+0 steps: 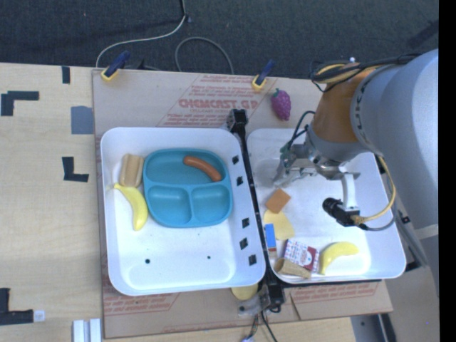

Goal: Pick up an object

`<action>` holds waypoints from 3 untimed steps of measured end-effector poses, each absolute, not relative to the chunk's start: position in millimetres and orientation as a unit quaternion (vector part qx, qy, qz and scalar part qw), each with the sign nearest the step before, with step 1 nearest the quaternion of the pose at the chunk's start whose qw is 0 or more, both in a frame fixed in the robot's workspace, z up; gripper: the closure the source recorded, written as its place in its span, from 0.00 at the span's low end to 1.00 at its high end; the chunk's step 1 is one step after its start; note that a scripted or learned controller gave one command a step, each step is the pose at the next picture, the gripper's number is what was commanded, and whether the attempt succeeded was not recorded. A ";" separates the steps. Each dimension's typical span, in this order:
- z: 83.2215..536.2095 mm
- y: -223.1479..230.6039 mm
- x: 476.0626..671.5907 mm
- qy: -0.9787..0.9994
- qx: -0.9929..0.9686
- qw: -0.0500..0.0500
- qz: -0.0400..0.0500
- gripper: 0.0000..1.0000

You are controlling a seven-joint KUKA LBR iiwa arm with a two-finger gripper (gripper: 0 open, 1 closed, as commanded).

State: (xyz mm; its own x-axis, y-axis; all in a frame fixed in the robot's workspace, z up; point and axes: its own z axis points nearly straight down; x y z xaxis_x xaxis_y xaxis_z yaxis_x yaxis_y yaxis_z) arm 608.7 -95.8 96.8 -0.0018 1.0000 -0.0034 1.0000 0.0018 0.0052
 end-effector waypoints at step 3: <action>97.4 -97.1 565.4 0.707 0.707 0.004 0.001 1.00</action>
